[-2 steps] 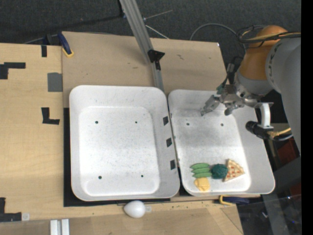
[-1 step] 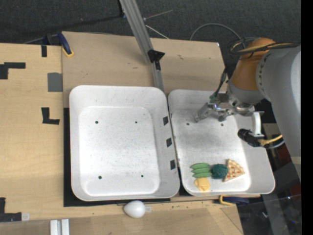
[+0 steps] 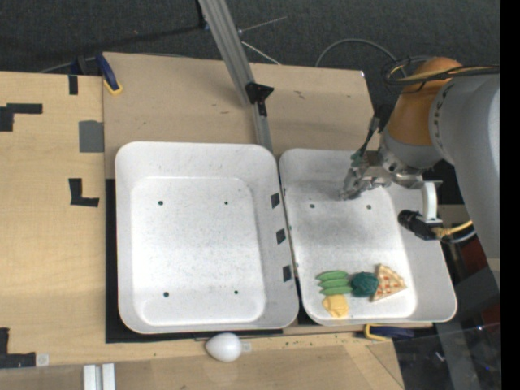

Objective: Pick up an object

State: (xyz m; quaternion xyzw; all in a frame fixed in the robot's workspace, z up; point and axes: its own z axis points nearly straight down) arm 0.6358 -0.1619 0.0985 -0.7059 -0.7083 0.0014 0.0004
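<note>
1. Jaws on the gripper (image 3: pixel 355 187) are too small and dark to read, so I cannot tell if they are apart or together. Nothing shows between them.
2. That gripper sits over the right bin (image 3: pixel 337 234), up near its 12 o'clock end, on bare white floor.
3. Toys to pick from lie far off at the 6 o'clock end of the same bin, well apart from the gripper.
4. To do this step well, I think the arm should lift a bit, slide toward 6 o'clock, and stop right above one toy.
5. My guess is the pizza slice (image 3: pixel 389 283) is easiest, since it sits at the 3 o'clock edge of the pile with room beside it.
6. Going straight down helps, because the toys touch and a slanted push could knock them about.
7. Count in the right bin: one pizza slice, one dark green lump (image 3: pixel 364 283), one green pod toy (image 3: pixel 331 279), one yellow toy (image 3: pixel 335 304). Four toys.
8. Count of bins: two, with the left bin (image 3: pixel 195 234) beside it.
9. One white egg shape (image 3: pixel 223 347) lies on the bench at 6 o'clock, outside the bins.
</note>
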